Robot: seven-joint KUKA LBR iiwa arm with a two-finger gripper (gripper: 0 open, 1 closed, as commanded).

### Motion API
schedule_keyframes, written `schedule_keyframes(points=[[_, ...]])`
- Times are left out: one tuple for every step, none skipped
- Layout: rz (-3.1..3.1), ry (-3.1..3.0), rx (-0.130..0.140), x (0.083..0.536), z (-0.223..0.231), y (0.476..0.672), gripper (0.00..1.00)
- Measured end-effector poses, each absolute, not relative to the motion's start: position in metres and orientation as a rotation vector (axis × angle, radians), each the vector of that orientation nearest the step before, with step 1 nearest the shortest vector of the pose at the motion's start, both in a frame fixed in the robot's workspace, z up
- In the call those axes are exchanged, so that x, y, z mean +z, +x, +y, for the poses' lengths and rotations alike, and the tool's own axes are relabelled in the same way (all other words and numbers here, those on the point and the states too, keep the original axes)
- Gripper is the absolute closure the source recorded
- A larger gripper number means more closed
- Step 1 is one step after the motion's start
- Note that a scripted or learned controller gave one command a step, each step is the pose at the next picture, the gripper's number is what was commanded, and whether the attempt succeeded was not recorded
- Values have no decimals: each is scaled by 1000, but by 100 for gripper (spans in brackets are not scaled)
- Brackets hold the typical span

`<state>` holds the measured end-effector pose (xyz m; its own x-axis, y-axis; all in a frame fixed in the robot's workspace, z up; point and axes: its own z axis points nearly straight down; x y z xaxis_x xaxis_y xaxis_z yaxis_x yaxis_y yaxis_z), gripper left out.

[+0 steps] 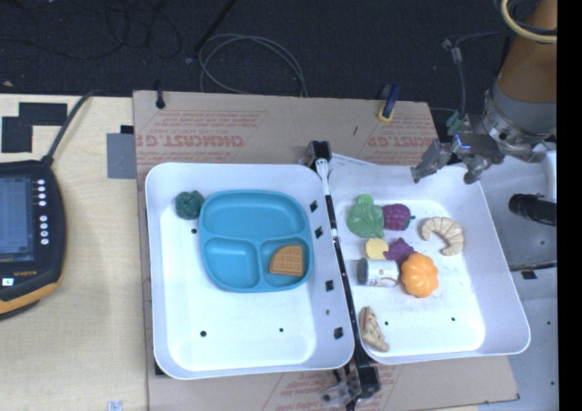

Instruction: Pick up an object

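Tool (450, 163) spread above right bin's (496, 245) far rim, toys clustered mid-bin.

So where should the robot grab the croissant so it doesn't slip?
Probably across the fat middle of the croissant, coming straight down from above. It lies flat in the right bin, curved like a crescent, and its tips look thin and pointy, so they would likely slide out. The middle is thickest, with bare floor on both sides for the fingers of the gripper. The orange pumpkin sits nearby, below it.
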<state>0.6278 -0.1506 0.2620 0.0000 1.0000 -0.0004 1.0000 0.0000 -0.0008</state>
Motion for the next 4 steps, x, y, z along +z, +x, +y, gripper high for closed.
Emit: schedule_keyframes(points=[[-2220, -2210, 9, 127, -140, 642, 0], [-2221, -2219, 0, 87, -134, 644, 0], [-2223, -2223, -4, 102, -136, 646, 100], [-2221, -2223, -2, 100, -136, 645, 0]])
